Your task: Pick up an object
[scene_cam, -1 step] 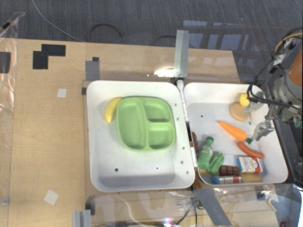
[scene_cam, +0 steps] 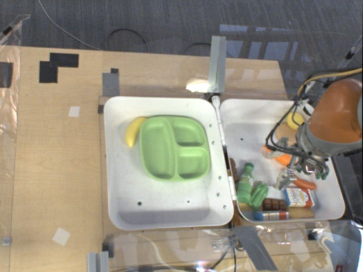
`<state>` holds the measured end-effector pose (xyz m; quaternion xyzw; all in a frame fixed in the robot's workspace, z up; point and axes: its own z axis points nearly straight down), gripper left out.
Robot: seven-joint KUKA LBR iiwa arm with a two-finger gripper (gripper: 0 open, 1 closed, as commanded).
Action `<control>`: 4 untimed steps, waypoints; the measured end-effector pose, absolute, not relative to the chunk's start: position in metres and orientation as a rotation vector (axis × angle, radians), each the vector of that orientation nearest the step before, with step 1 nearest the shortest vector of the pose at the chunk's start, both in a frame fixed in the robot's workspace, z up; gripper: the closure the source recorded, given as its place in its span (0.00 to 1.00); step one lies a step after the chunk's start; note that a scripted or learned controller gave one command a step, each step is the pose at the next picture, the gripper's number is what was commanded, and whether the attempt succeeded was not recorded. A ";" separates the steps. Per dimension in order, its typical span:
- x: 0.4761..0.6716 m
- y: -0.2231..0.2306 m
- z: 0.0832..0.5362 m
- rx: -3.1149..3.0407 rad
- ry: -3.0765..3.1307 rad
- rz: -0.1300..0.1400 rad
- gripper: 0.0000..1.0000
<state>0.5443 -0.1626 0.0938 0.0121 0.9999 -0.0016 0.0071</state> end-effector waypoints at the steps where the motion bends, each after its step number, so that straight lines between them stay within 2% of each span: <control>1: 0.566 -0.112 0.091 -0.405 3.097 -0.006 0.00; 2: 0.571 -0.110 0.106 -0.412 3.078 -0.011 1.00; 3: 0.616 -0.122 0.258 -0.391 3.092 -0.011 1.00; 4: 0.663 -0.194 0.304 -0.760 3.034 -0.010 1.00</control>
